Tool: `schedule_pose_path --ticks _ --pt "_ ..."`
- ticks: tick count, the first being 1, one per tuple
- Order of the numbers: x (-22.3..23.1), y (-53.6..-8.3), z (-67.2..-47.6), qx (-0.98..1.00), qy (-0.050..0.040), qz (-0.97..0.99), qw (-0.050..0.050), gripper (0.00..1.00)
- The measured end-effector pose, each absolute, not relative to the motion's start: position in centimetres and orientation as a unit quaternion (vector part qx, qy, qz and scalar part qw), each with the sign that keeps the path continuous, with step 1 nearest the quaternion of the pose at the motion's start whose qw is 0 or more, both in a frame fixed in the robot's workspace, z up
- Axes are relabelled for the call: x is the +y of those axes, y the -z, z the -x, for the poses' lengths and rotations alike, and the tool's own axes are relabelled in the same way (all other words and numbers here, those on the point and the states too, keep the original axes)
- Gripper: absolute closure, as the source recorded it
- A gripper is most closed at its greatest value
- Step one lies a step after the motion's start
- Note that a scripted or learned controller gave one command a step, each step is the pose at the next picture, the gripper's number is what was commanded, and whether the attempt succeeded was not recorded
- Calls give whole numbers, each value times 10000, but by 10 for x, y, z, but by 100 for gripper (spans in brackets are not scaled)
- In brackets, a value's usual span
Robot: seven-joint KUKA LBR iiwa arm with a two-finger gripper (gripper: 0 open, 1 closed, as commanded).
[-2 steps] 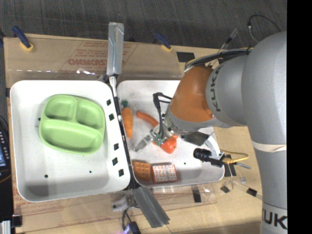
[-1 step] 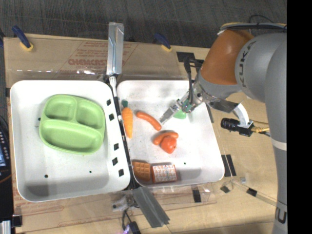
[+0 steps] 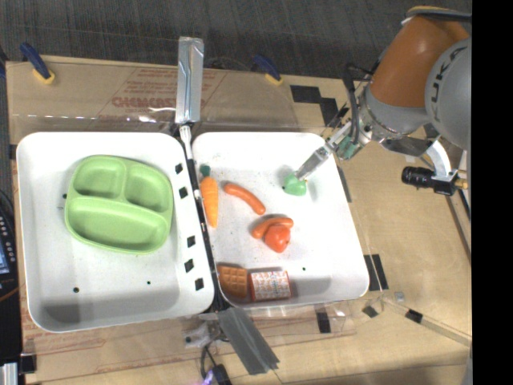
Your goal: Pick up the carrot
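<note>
In the right bin (image 3: 337,271), the waffle (image 3: 233,280) lies nearest, the tomato (image 3: 276,234) beyond. The carrot (image 3: 209,200) lies along the left wall. Farther right, the gripper (image 3: 302,174) touches a green toy (image 3: 295,187); finger state unclear.

Left bin (image 3: 32,239): green divided plate (image 3: 120,203), centre-left of frame.
Right bin (image 3: 341,255): sausage (image 3: 244,196) mid-frame; tomato (image 3: 275,233) below it; waffle (image 3: 233,281) and small printed box (image 3: 270,285) at bottom edge; green piece (image 3: 296,186) upper right.
</note>
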State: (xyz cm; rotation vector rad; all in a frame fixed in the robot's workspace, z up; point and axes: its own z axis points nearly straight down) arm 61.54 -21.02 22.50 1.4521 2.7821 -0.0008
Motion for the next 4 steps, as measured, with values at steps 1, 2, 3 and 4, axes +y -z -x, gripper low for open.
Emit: schedule_pose_path --ticks 1,2,3,4 --pt "-165 -156 -597 9624 2 -2715 -9 0" --pt "-113 -143 -549 9871 -1 -1598 -12 0" --pt "-149 -192 -608 9990 5 -439 18 0" --pt "-104 -148 -571 9985 -2 554 -5 0"
